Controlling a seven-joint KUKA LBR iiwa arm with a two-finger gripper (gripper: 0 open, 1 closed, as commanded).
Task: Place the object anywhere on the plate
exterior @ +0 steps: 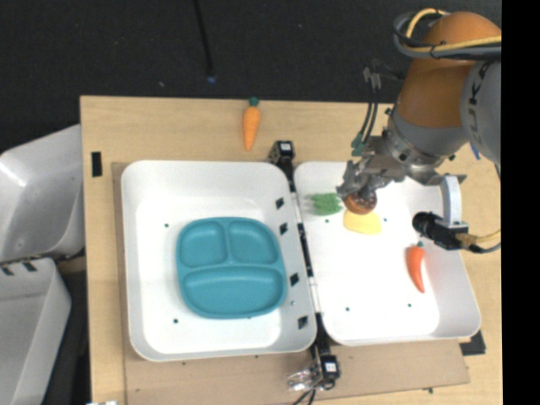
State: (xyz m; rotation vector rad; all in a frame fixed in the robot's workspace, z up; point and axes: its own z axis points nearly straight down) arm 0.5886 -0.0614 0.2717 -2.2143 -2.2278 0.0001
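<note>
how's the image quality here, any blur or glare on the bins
Camera view: even overhead light, bright white bins nearly washed out but without hard glare; soft focus throughout, so the claw above the yellow piece is a blur; the blue plate stays readable; dark surroundings.

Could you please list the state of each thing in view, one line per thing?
Blue plate: lying flat in the left bin, nothing on it.
Yellow object: in the right bin, just under the gripper.
Green object: in the right bin, beside the gripper.
Red-orange carrot: lying in the right bin.
Orange carrot: lying on the bench, outside the bins.
</note>
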